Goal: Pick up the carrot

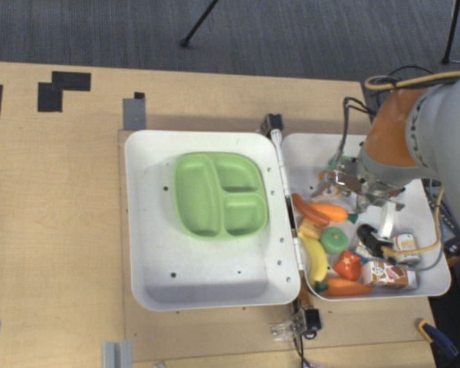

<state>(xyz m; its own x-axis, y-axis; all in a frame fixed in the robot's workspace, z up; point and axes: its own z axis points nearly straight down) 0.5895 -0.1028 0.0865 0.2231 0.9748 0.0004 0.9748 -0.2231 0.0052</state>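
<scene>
The gripper hangs over the far half of the right bin, one of two white bins. Whether it is released or clenched cannot be told from this angle, and nothing can be seen in its grasp.

All the loose pieces lie on the camera side of the gripper, in the same bin. There are two orange tapered pieces. One orange piece lies just on the camera side of the gripper, resting against one long red piece. The other, the carrot, has a dark green end and lies well apart from the gripper along the bin's near wall.

Between those two sit:
- one yellow banana, off to the gripper's left in the view
- one round green piece
- one red tomato-like piece, just beside the carrot

There are two small printed cartons. One carton is by the near wall, and a smaller carton is past it toward the arm's side.

Further left of the gripper, the left bin holds one green plate with three compartments.
</scene>
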